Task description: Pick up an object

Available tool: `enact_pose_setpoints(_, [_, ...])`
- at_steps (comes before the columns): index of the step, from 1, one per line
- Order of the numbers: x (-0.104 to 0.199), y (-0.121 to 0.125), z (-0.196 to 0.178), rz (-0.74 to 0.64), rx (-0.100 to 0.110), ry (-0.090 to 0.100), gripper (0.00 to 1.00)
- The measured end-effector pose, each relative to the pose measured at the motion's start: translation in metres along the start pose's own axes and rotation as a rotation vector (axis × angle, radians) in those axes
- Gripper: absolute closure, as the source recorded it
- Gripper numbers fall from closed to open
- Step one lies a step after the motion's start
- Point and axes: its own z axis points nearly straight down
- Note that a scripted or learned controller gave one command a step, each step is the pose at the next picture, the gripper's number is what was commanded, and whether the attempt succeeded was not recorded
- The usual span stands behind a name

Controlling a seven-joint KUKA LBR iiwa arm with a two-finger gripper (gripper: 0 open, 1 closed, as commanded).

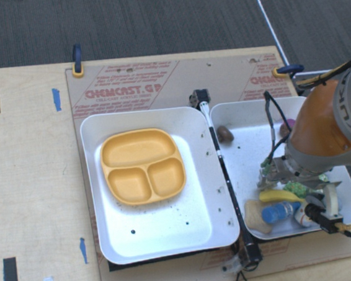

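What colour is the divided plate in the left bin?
Yellow-orange; the divided plate shows in the camera view.

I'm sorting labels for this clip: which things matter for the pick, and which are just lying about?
For the job: hand; right bin with yellow banana-shaped toy, blue bottle, brown lump.

Lying about: left bin, orange divided plate, blue clamps.

A yellow plate [143, 165] with three parts sits in the left bin [111, 237]. The arm [324, 127] is over the toys [282, 203] in the right bin [250, 135].
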Motion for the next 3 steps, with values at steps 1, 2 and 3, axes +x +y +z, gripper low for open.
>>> enact_pose_setpoints(1, [-0.019,0.005,-0.060,0.000,0.012,0.002,1.00])
enact_pose_setpoints(2, [-0.071,-0.021,-0.087,0.000,0.012,0.000,1.00])
enact_pose_setpoints(3, [-0.118,-0.022,-0.096,0.000,0.013,0.000,1.00])
